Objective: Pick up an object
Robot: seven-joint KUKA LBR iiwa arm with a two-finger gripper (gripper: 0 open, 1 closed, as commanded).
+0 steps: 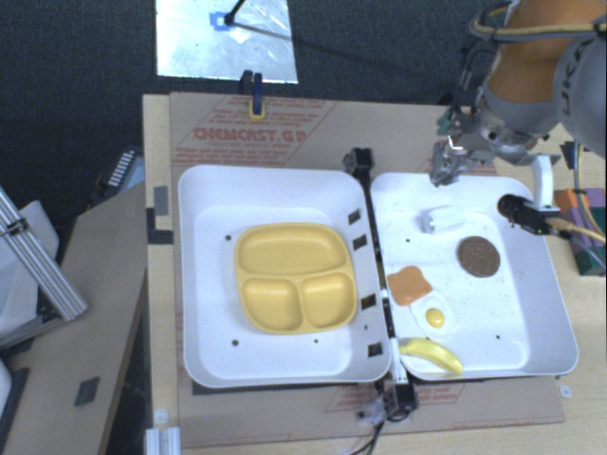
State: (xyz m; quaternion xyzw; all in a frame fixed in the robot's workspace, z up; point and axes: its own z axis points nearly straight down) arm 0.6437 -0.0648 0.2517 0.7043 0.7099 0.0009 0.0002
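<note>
We see the end effector point(446, 167) above the far edge of the right white bin point(545, 282), and we cannot tell its state. The nearest thing is a small clear plastic piece point(442, 221), lying just below it in the view. Its long axis runs roughly left-right.

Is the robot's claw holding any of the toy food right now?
No, nothing is between its fingers. The gripper hangs over the back edge of the right bin, apart from the fried egg and banana.
</note>
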